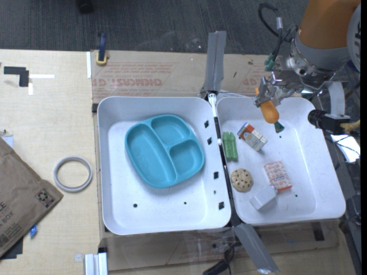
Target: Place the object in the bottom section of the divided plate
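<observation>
Where the grey arm with its orange band reaches in from the right, the hand [267, 99] hangs over the far left part of the right bin [321, 211], closed on a small orange carrot [270, 113]. The carrot hangs below the fingers with its long axis running from far-left to near-right, its rounded end pointing down toward the bin floor; a dark green bit shows just to its right, though what it is cannot be made out. The fingertips are largely hidden by cables and the wrist.

Below the carrot on the bin floor lie a small red and white carton [252, 137], a green bar [230, 146] against the left wall, a cookie [241, 180], a red and white packet [277, 176] and a pale block [263, 199].

In the left bin [114, 211] sits the blue divided plate [164, 150], tilted in the picture, all three sections bare.

On the desk [46, 125] to the left lie a roll of tape [73, 173] and a brown cardboard box [20, 196], cut off by the edge.
</observation>
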You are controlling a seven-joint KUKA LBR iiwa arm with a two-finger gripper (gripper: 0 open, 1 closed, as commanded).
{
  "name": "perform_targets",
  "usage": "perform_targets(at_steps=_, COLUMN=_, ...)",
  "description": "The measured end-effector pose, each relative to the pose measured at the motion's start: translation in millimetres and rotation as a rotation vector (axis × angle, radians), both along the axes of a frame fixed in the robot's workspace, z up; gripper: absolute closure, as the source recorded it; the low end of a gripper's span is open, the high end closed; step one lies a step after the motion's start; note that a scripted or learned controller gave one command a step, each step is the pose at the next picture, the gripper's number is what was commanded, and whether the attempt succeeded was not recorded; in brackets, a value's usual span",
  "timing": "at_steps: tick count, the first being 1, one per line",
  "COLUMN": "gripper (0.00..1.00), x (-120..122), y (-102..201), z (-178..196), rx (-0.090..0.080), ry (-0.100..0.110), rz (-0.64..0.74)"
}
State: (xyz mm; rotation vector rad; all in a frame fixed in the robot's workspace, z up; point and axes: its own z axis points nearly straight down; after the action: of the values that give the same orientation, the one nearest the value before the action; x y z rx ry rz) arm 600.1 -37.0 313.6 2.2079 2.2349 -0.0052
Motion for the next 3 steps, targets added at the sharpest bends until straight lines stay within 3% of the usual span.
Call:
perform_targets(at_steps=1, gripper=1.0, x=47, y=83, z=22, rx=0.0, ry=0.001, rz=-0.026)
perform_targets(at_steps=2, gripper=1.0, x=13, y=180, z=-12, rx=0.0, ry=0.003, rz=0.097)
perform_targets(at_steps=3, gripper=1.0, x=13, y=163, z=89, rx=0.0, ry=0.0, rz=0.382)
